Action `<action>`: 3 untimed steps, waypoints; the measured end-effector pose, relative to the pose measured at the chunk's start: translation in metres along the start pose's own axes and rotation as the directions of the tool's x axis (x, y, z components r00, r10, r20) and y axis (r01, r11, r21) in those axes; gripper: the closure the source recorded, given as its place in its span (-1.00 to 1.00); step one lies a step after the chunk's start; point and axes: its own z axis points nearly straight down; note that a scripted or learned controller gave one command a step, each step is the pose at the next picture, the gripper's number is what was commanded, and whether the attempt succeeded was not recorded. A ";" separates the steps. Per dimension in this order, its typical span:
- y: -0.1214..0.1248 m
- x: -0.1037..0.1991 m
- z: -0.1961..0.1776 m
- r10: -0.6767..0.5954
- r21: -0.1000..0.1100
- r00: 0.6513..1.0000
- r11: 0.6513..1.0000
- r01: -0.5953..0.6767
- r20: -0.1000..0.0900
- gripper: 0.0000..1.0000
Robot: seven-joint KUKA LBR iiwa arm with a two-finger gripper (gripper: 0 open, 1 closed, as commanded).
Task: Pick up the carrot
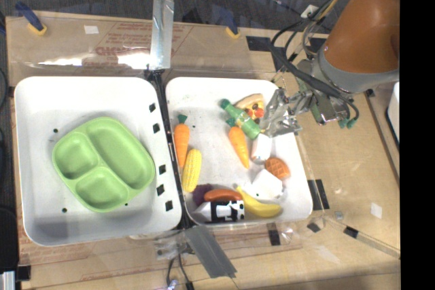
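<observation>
- End effector: metallic, reaching in from the right over the right bin's upper right part; whether it is wide or narrow cannot be told.
- Carrot: lying free on the right bin floor, just below and left of the end effector, its tip pointing down.
- Second carrot: by the bin's left wall, above the corn cob.
- Banana: along the lower wall.
- Green divided plate: in the left bin.
</observation>
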 end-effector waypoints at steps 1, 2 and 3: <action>0.001 -0.002 -0.011 -0.003 0.001 1.000 1.000 0.003 0.002 1.00; 0.001 -0.003 -0.022 -0.006 0.003 1.000 1.000 0.006 0.005 1.00; 0.001 -0.004 -0.033 -0.008 0.006 1.000 1.000 0.008 0.008 1.00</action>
